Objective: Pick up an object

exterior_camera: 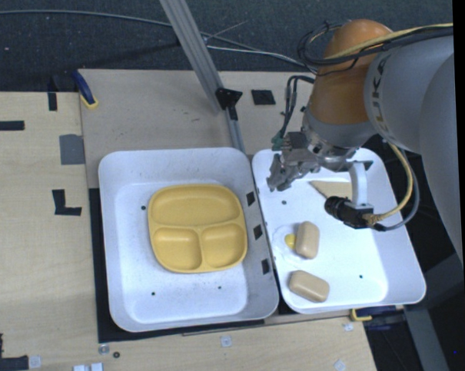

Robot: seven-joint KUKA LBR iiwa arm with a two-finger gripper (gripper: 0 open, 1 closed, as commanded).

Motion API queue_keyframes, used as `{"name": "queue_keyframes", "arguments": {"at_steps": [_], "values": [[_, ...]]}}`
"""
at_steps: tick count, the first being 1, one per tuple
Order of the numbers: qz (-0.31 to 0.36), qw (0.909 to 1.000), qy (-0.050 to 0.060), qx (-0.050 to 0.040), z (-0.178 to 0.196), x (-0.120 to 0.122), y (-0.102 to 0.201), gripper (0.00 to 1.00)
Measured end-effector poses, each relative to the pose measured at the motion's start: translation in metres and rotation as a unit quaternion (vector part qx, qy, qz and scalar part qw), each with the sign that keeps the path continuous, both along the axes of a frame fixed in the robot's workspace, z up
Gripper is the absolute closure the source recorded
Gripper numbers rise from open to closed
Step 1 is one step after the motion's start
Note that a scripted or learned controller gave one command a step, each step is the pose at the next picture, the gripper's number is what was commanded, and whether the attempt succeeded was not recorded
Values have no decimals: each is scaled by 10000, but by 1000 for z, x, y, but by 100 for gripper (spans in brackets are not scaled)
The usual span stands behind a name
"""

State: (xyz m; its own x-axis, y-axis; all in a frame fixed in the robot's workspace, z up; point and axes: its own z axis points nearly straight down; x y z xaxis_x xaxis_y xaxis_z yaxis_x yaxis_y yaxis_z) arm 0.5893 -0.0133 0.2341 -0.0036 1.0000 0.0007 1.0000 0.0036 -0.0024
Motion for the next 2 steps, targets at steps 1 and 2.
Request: {"name": "queue_keyframes", "arguments": {"at_steps": [1,2], "values": [[-7,10000,1,-8,-13,-11,51,100],[2,10000,4,-6,-22,-28,102,100]]}}
